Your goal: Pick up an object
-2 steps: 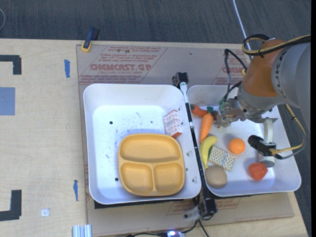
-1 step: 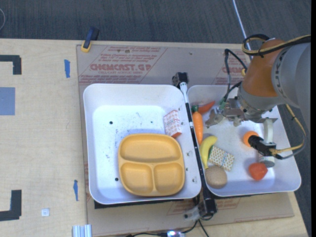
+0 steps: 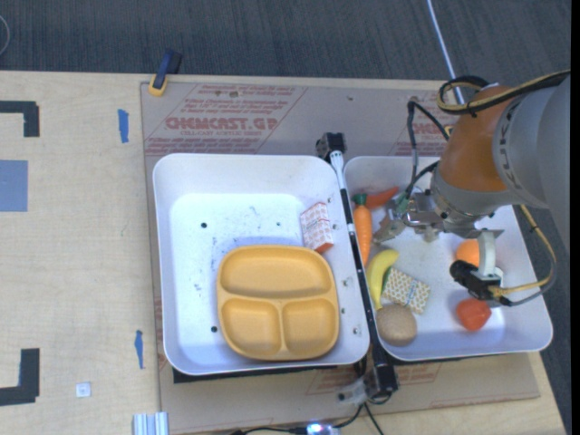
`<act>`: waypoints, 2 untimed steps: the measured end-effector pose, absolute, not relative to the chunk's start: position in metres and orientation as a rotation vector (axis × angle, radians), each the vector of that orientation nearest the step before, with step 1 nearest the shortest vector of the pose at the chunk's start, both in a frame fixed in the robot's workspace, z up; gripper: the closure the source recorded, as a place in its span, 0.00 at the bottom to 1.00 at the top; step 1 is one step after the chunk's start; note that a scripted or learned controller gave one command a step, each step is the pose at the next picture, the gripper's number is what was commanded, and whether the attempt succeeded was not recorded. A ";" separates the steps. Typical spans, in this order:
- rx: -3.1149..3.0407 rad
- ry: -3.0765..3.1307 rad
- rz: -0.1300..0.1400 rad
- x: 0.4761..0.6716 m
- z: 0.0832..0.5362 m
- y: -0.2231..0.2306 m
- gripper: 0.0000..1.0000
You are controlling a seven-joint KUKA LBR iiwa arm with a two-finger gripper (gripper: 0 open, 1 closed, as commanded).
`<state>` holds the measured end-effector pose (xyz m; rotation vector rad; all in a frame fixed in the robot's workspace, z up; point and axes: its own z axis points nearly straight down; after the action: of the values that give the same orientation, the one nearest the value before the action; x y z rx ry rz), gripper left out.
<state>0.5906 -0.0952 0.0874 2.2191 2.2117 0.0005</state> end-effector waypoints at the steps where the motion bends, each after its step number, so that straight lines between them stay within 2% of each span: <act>1: 2.221 2.216 0.001 0.581 0.087 -0.094 0.00; 2: 2.219 2.219 0.002 0.597 0.086 -0.095 0.00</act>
<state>0.5972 -0.0953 0.0860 2.2194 2.2193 0.0022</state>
